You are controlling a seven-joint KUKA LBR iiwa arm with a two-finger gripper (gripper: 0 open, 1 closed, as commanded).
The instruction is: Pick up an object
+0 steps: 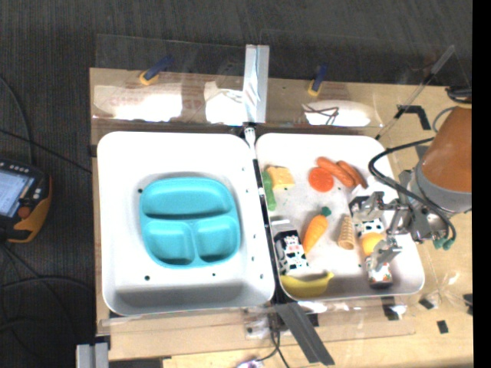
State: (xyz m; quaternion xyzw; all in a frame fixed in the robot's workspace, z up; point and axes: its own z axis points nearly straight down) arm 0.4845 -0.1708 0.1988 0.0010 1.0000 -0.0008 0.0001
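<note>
Descent step, I judged: tool (381, 240) hung low in right bin (337, 142) near yellow ball (371, 243); grip state unreadable; next, closing squarely.

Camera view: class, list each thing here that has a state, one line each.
Blue tray: upright in left bin, compartments bare.
Banana: lying flat, front of right bin.
Carrot: lying tilted, mid right bin.
Claw: low over right bin's right side.
</note>
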